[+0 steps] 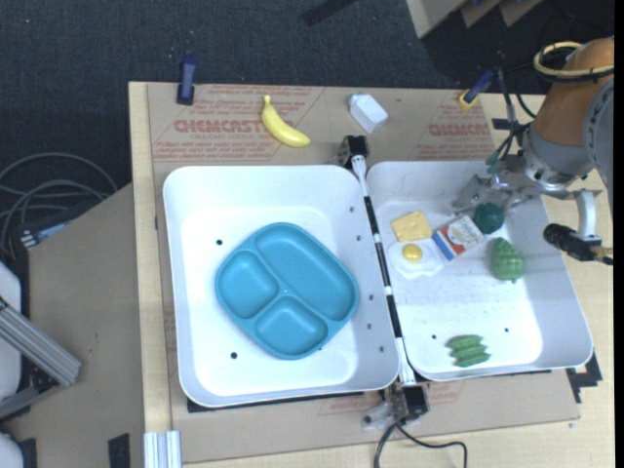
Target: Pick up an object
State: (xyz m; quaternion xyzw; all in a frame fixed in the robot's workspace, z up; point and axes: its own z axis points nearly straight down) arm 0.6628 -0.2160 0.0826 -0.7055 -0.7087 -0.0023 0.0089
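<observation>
Glossy blue three-compartment tray [285, 289] lies in smooth white left bin [195, 203].

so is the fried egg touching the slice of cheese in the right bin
Touching, by the look of it. The camera view shows the fried egg lying right under the cheese slice, their edges meeting with no white bin floor between them.

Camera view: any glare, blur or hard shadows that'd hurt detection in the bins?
Camera view: even, soft lighting; white bins run bright but not blown out. Blue tray shows mild sheen, faint shadow. Gripper area is soft and cluttered, fingers hard to resolve. Small items stay readable.
</observation>
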